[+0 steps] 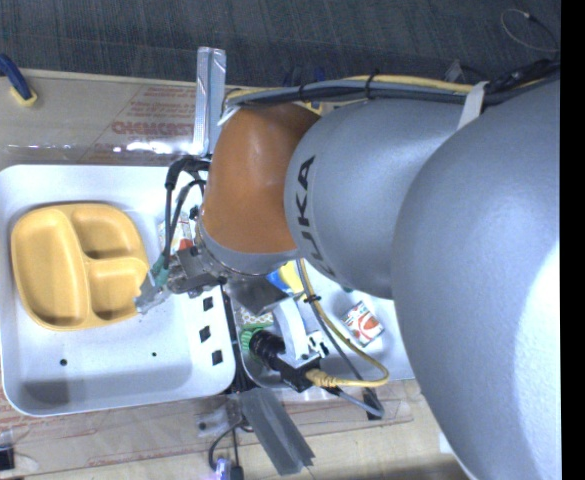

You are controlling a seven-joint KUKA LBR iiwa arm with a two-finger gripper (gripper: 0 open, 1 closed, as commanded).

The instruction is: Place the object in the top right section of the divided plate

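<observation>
A yellow divided plate [44, 298] lies in the left part of the left white bin [102, 373]. It has one long section on its left and two smaller ones on its right. My gripper [158, 286] hangs low at the plate's right edge, beside the lower small section. A small greenish-grey bit shows at its tip, too blurred to name. The orange band and grey wrist of the arm [257, 193] loom right above it and hide the divider between the bins.
The arm covers most of the right bin. Beneath it I see a red-and-white item [364, 323], a yellow-and-blue item [290, 276] and a green item [255, 328]. Cables [342, 376] trail near the front edge.
</observation>
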